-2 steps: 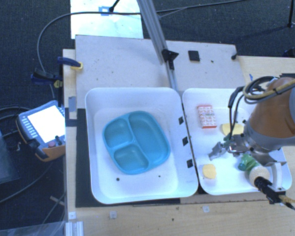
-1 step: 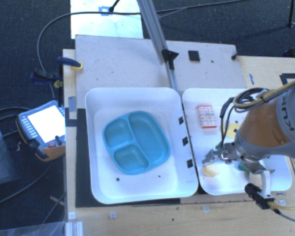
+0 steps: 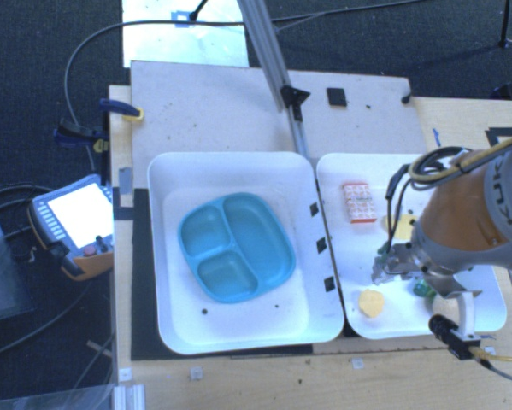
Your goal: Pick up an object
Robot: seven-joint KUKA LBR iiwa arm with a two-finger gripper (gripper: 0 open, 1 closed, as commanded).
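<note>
Far left, off the table (image 3: 221,109): a handheld pendant (image 3: 72,225) with lit screen. In the left bin (image 3: 166,314), a blue divided plate (image 3: 236,246), three compartments. In the right bin (image 3: 332,173), a small red-patterned packet (image 3: 359,203) toward the back, a round yellow piece (image 3: 372,303) near the front wall, something green (image 3: 424,290) mostly hidden beneath the arm. End effector (image 3: 391,266) low between packet and yellow piece; open or closed, cannot tell.

Blue plate (image 3: 236,246), white bins (image 3: 166,178)
</note>
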